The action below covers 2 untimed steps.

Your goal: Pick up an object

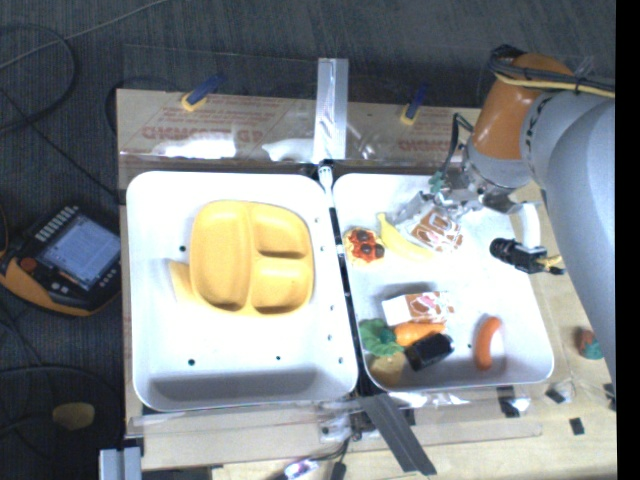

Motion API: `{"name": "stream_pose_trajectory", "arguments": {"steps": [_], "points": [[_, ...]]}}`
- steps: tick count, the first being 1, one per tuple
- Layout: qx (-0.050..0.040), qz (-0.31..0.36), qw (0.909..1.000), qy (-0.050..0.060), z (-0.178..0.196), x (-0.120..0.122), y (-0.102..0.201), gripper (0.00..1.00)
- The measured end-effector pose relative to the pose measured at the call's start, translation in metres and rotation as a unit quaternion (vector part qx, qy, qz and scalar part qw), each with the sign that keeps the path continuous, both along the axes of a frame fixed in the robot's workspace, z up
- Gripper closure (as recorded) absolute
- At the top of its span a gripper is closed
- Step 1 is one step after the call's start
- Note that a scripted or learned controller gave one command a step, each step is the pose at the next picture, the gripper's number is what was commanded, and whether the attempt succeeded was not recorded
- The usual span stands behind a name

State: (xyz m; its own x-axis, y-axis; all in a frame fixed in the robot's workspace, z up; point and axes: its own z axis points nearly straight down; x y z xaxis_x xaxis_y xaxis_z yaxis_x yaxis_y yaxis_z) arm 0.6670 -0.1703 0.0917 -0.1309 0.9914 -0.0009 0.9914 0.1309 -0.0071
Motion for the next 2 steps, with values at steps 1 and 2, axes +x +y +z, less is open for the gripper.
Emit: {"name": "stream_pose_trajectory", "arguments": {"steps": [1,2], "points": [[0.0015,0.087,0.9962,0.001,0.067,-0.040,0.045,0.00],[0.0018,0.071,0.9975,0.000,0.070,-0.047,-0.005,0.00]]}}
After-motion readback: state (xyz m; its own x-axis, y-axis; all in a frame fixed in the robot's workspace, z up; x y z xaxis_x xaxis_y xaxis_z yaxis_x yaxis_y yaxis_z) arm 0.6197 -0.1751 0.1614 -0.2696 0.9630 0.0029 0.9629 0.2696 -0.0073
